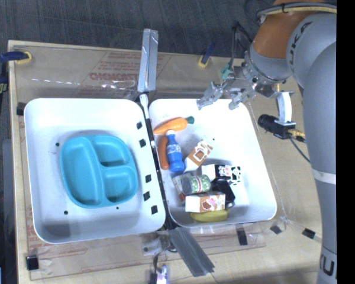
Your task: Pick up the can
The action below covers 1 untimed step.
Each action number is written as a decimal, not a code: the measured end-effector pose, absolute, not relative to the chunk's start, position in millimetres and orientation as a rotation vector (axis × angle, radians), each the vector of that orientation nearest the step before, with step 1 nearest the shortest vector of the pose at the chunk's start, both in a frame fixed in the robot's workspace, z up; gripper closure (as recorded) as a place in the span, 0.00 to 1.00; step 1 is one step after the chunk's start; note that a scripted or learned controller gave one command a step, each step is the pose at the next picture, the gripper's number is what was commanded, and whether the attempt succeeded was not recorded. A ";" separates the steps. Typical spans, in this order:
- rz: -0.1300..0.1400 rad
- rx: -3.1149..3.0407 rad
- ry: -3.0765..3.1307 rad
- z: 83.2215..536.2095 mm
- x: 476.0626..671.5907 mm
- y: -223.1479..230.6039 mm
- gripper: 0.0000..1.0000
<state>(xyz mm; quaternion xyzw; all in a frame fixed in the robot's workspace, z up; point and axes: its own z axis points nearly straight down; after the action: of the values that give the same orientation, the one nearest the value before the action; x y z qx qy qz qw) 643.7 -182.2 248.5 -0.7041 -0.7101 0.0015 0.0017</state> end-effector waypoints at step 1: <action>0.003 -1.947 -2.462 132.6 584.2 -167.8 0.00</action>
<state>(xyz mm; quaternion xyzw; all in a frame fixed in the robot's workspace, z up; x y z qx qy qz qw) 584.2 -167.8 132.6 -0.6203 -0.7844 0.0011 0.0014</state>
